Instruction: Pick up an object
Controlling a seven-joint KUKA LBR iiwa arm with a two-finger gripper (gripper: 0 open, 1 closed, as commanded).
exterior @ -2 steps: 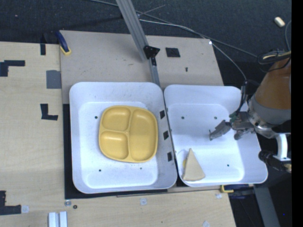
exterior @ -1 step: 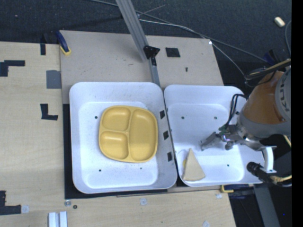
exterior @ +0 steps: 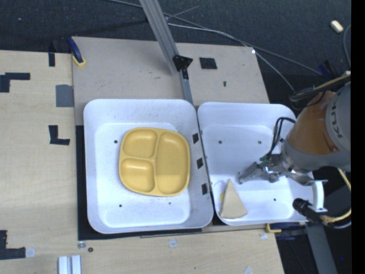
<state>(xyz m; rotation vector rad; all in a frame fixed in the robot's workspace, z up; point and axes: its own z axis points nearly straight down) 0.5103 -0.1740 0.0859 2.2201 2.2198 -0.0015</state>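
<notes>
Cream-coloured and wedge-shaped, the only loose object [exterior: 231, 201] in the right bin [exterior: 239, 116] lies flat against the near-left corner, just below and slightly left of the fingertips.

Camera view: the gripper [exterior: 246, 176] hangs low over the right bin floor, its grey fingers [exterior: 251, 172] pointing left toward the wall shared with the left bin [exterior: 94, 153]. The fingers appear closed or nearly closed, with nothing between them; the wedge is near the tips but apart from them. A yellow divided plate [exterior: 154, 161] sits in the left bin, well apart from the fingers.

Failure risks, as judged from this position:
- Fingers descending closed would press on the wedge rather than straddle it.
- The wedge lies low and thin, so the tips may slide over it.
- The corner walls beside the wedge may block one finger or pin the object.
</notes>
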